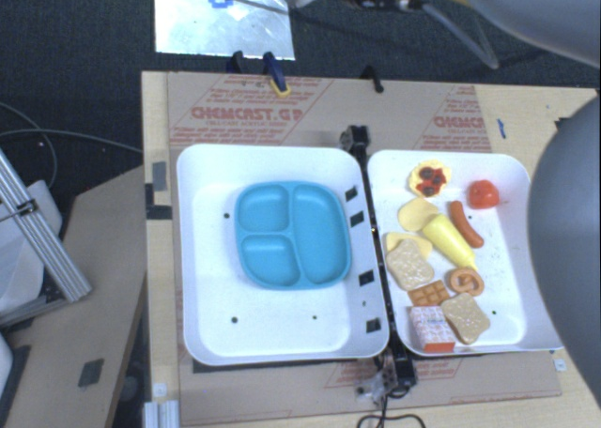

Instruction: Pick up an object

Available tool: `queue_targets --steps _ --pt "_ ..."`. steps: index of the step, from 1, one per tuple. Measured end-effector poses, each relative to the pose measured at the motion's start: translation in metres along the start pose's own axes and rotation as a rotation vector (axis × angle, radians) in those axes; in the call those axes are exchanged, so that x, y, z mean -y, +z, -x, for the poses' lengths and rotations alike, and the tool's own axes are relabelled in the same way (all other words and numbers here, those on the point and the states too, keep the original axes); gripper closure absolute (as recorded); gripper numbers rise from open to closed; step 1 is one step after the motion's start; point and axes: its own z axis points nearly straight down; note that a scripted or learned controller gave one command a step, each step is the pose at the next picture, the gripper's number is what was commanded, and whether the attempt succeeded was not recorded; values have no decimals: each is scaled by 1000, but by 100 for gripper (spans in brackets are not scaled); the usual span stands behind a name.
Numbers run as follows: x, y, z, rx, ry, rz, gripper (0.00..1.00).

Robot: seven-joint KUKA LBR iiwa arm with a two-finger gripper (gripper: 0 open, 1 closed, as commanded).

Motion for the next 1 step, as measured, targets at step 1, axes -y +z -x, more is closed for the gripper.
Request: queue_targets --steps 1 --pt "1 6 -6 2 0 -9 100"
